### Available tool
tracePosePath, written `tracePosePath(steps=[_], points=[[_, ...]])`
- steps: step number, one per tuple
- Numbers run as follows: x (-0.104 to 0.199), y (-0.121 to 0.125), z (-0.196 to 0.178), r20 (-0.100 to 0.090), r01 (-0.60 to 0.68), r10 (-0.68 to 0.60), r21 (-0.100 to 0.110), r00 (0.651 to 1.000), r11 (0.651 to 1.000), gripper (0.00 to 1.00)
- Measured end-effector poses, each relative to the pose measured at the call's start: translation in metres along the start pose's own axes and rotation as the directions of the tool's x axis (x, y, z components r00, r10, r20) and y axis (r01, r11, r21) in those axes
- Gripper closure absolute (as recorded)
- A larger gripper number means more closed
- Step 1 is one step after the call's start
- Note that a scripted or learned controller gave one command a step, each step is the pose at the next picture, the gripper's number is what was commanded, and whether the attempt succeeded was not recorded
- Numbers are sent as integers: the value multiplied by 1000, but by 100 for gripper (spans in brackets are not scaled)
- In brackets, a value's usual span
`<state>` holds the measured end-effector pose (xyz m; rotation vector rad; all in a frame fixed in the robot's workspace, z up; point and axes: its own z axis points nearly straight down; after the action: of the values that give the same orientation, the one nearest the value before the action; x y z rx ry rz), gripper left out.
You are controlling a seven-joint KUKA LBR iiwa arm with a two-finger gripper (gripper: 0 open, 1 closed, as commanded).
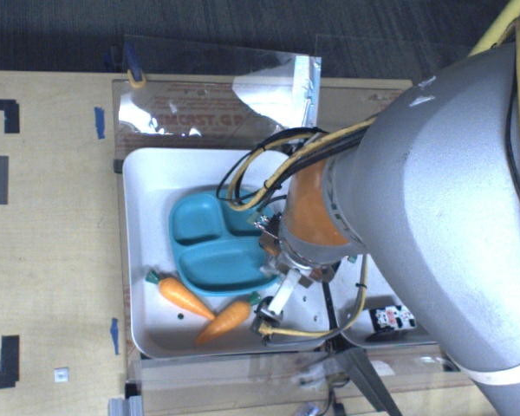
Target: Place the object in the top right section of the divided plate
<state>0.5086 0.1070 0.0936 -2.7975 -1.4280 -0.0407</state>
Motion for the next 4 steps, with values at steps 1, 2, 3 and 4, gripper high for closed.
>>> tracePosePath(steps=[1,2,3,4], points=[[2,-18,-21,17,-156,156,4,988,988,100],[-11,-18,-1,-4,-298,298,5,955,955,100],[9,-24,-6,29,-1,1,12,1000,1000,100],[5,-1,1,10,-385,384,8,923,923,100]])
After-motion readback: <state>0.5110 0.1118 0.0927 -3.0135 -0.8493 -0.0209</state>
